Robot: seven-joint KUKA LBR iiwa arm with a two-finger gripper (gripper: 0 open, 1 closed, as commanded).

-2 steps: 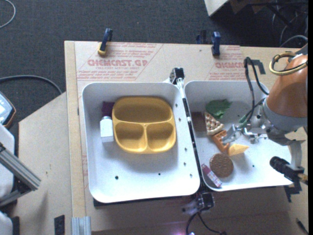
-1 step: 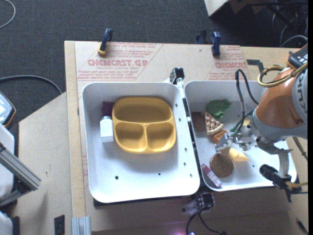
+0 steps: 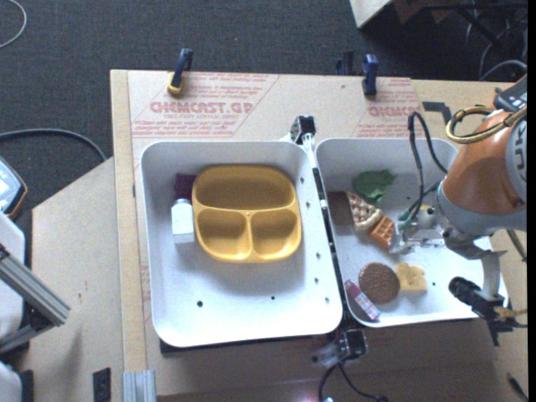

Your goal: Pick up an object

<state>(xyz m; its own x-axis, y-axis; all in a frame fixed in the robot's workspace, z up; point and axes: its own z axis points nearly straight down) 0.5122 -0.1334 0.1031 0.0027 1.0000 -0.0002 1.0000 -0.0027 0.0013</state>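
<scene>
Tom: What's in the left bin (image 3: 159,249)?
Mia: A smooth yellow tray (image 3: 246,212) with three dips, and a small white bottle (image 3: 182,219) touching its left side.
Tom: And the right bin (image 3: 435,312)?
Mia: A bumpy waffle (image 3: 371,218), a flat round brown cookie (image 3: 378,281), a lumpy yellow piece (image 3: 411,276) and something green and leafy (image 3: 373,182).
Tom: Where's the gripper (image 3: 412,238)?
Mia: Just right of the waffle, low in the bin. I can't tell if it's grabbing anything

Grey arm (image 3: 486,187) with orange band, looping black cables
</scene>
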